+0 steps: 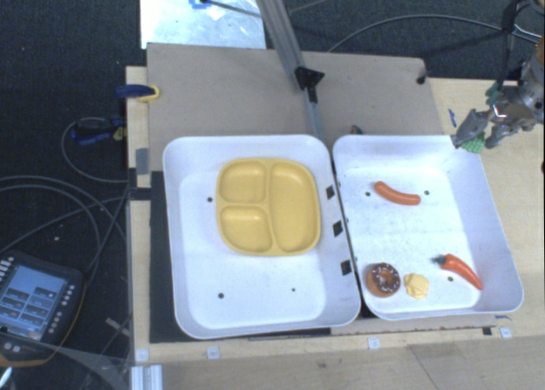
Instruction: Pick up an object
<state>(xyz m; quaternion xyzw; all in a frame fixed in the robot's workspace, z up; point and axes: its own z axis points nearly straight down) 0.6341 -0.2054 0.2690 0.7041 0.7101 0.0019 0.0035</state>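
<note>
The gripper (479, 133) hovers at the right bin's (490, 188) two-o'clock corner, its fingers apparently parted and empty, likely staging a descent toward the hot dog (397, 194) lying at eight o'clock from it.

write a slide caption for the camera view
Gripper above right bin's far corner; sausage, donut, carrot inside.
</note>
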